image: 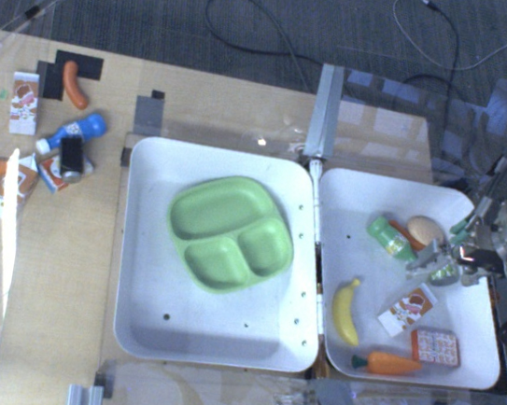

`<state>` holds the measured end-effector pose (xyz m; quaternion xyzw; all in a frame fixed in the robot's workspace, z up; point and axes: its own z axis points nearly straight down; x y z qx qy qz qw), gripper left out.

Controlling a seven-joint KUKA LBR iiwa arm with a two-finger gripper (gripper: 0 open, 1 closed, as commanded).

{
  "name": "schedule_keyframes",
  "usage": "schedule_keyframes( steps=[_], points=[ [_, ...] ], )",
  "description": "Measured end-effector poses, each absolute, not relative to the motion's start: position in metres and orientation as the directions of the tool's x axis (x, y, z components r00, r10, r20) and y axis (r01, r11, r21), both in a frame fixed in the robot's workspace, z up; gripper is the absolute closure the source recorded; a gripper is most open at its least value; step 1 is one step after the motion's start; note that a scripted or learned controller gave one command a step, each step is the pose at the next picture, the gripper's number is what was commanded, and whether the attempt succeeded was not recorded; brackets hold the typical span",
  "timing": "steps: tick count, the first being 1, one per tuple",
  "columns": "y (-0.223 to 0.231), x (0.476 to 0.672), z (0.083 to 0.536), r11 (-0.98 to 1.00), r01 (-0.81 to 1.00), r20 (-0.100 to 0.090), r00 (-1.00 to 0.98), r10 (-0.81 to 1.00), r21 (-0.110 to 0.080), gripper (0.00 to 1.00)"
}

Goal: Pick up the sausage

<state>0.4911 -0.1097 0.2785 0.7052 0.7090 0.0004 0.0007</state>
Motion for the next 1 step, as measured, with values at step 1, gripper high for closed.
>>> schedule_keyframes(
  steps=[1],
  points=[
    [-0.1296,0.5611,0.2669,-0.143,0.990,0.000,0.143,0.990,0.002,0.00]
  ],
)
